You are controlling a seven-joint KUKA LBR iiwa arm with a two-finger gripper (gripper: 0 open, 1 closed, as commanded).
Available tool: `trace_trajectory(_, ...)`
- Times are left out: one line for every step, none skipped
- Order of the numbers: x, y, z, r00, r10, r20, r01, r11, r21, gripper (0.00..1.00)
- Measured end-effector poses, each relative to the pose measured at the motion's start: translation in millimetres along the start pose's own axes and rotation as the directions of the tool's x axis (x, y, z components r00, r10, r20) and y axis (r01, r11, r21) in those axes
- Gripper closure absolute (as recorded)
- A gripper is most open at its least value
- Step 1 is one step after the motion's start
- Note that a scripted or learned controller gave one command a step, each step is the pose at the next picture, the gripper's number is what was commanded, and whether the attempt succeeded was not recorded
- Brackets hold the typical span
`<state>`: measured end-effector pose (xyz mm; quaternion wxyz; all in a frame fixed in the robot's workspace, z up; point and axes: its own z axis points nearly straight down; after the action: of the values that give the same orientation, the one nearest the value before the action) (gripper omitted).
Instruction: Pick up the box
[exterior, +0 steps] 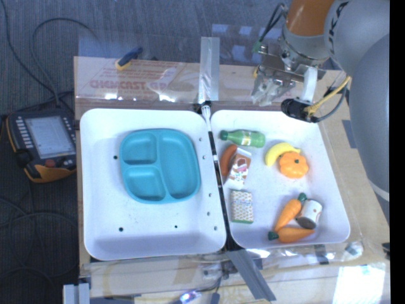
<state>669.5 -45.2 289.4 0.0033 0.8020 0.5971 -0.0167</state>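
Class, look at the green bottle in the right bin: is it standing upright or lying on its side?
Lying on its side. The green bottle stretches flat along the right bin's floor, its cap end pointing left toward the divider.

A robotics lab: an industrial arm [354, 18] reaches over a bench [145, 81] bearing two white bins [95, 233], with a control pendant [41, 141] and loose cables [38, 37] on grey carpet [38, 75] beyond the bench's left edge.
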Motion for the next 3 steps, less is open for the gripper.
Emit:
trace_trajectory(-0.1,0.3,-7.0,1.0,-0.001,0.005,0.001,1.0,0.003,1.0)
trace_trajectory(-0.1,0.7,-14.0,1.0,-0.002,0.008,0.002,1.0,0.006,1.0)
trace_trajectory(57.4,-17.2,79.5,0.999,-0.047,-0.028,0.047,0.999,-0.009,1.0)
